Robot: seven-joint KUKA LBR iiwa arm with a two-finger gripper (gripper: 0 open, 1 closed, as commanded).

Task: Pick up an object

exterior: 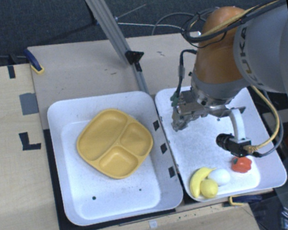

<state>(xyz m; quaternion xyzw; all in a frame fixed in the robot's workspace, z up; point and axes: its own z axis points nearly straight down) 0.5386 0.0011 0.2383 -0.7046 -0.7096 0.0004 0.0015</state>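
Note:
My gripper (182, 121) hangs over the upper left part of the right bin (193, 147), pointing down and to the left, with nothing visible between its fingers. At the bin's front edge lie a yellow banana (197, 180), a small yellow fruit (209, 188) and a white egg-shaped object (220, 176), packed close together. A small red object (241, 165) sits just to their right. All of them are well below and to the right of the gripper.
The left bin (68, 151) holds a yellow divided plate (115, 143). A metal post (110, 24) rises from behind the bins. The grey arm with its orange band (219, 44) covers the right bin's back part. A black cable fitting (231, 143) hangs near the red object.

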